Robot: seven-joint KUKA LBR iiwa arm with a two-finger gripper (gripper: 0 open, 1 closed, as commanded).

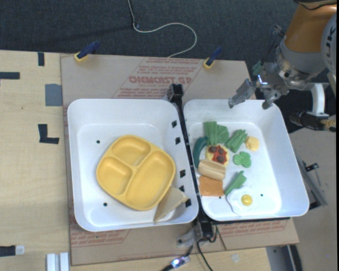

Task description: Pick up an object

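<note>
My gripper [252, 96] hangs above the far edge of the right bin [288, 168], open, with nothing between its two fingers. Below it in that bin lie several toy foods: green leafy pieces [216, 132], a second green piece [236, 139], a small yellow piece [252, 144], a pizza slice with red topping [218, 153], a broccoli piece [242, 160], a hot dog [211, 170], an orange block [211, 187], a green pod [235, 181] and a fried egg [243, 201].
The left bin [82, 168] holds a yellow divided plate [136, 171] and a beige wedge [170, 204] at its near right corner. Black clips [175, 92] join the bins. A white cable [158, 27] lies on the dark floor beyond.
</note>
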